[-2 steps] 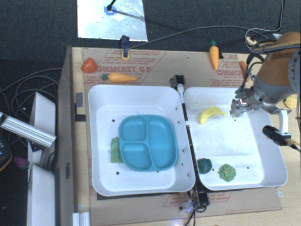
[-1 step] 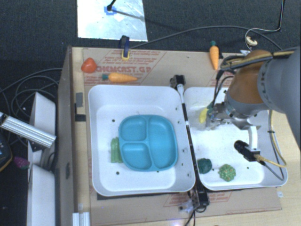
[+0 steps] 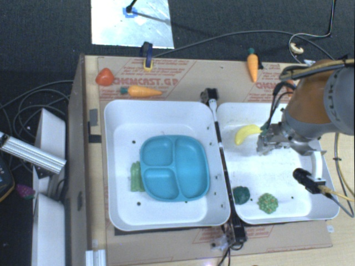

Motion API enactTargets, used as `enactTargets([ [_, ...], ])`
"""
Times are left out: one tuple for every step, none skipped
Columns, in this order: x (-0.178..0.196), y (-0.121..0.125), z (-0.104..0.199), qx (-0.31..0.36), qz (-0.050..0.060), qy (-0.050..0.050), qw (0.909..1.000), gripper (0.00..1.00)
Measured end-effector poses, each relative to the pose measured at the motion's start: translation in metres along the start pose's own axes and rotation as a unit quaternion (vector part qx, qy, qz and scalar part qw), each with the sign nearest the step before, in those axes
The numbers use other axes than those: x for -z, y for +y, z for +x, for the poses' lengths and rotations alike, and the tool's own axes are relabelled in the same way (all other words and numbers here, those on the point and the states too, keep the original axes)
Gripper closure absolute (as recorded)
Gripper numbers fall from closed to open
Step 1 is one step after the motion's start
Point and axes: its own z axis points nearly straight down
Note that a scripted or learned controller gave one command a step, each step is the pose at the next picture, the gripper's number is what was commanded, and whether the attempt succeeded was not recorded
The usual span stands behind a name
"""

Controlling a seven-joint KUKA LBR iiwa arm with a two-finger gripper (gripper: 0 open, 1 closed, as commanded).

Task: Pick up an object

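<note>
I'm reading the pick as not yet done: nothing is showing between the gripper [image 3: 265, 144] tips, and I cannot tell their state. It's hovering in the right bin [image 3: 310, 210], banana [image 3: 247, 133] just beside it, 2 green items below. The left bin [image 3: 119, 148], far side, is holding the blue tray [image 3: 173, 168].

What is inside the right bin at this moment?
In the right bin: a yellow banana, a dark green piece, a light green piece and the gripper. The arm covers the bin's far right corner.
</note>
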Motion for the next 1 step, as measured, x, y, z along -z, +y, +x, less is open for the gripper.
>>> enactTargets([
  [0.0483, 0.098, -0.0284, 0.002, -0.002, 0.0, 1.0, 1.0],
])
